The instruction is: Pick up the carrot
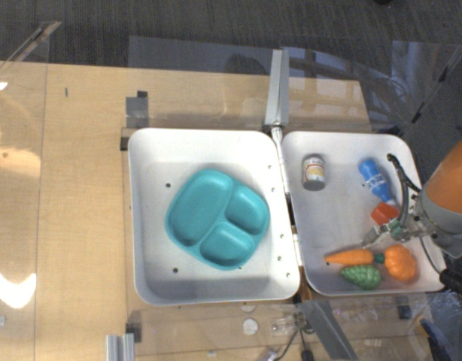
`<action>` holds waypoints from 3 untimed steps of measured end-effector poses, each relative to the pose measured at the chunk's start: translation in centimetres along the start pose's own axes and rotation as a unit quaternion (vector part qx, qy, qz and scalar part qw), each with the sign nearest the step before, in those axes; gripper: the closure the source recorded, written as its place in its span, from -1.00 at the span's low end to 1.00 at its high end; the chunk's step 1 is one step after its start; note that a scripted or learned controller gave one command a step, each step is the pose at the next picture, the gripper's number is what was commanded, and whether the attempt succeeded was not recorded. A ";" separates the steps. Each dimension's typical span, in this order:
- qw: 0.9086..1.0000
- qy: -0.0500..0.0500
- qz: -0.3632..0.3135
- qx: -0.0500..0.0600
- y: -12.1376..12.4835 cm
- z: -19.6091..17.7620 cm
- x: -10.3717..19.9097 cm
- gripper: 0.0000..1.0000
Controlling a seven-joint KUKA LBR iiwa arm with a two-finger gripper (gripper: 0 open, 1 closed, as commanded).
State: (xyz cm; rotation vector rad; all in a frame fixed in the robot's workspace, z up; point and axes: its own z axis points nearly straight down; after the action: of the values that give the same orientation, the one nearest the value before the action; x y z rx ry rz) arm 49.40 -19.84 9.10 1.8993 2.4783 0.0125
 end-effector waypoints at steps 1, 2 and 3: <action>0.999 0.001 0.038 0.001 -0.3 0.0 -0.6 -1.00; 0.997 0.002 0.071 0.002 -0.4 0.1 -0.6 -1.00; 0.999 0.001 0.044 0.002 -0.3 0.0 -0.6 -1.00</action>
State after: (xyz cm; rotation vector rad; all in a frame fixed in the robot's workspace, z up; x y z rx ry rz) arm 49.27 -20.53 9.06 2.0079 2.3957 0.0116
